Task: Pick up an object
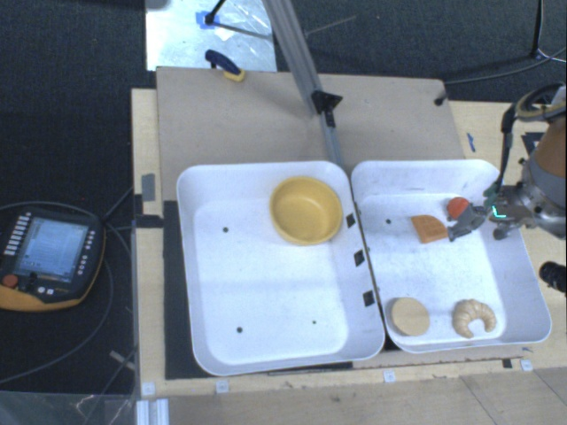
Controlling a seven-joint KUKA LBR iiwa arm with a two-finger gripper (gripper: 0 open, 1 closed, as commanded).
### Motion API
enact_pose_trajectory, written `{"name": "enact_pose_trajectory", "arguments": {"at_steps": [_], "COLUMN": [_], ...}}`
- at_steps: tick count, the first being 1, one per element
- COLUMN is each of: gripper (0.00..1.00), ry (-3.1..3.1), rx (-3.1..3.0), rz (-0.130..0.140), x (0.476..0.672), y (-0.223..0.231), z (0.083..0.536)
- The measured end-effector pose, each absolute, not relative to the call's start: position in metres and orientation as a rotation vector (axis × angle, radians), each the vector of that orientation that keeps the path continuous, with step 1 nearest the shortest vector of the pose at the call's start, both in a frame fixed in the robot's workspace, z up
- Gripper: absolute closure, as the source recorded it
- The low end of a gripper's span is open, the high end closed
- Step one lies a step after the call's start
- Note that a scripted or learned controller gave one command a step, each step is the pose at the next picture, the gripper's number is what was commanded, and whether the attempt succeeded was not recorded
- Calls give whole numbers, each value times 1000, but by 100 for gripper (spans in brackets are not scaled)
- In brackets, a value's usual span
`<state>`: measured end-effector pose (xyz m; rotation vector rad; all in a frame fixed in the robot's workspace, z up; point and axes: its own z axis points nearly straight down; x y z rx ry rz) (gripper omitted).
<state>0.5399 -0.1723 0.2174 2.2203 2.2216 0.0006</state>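
We see the gripper (467,226) low in the right bin (443,180), jaws spread and holding nothing, just right of the orange wedge (430,228) and below the small red piece (457,207).

Grey arm (542,193) with an orange band, black cable, dark tool (468,223) lit green
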Motion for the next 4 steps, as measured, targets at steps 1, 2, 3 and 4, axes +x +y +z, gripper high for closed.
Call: {"name": "enact_pose_trajectory", "arguments": {"at_steps": [1, 2, 3, 4], "gripper": [0, 0, 0, 0], "ry": [2222, 2223, 2223, 2223], "rx": [2220, 2224, 2224, 2222], "rz": [1, -3, -3, -1], "x": [540, 532, 522, 521], "y": [-172, -176, -179, -178], "z": [217, 171, 122, 89]}}
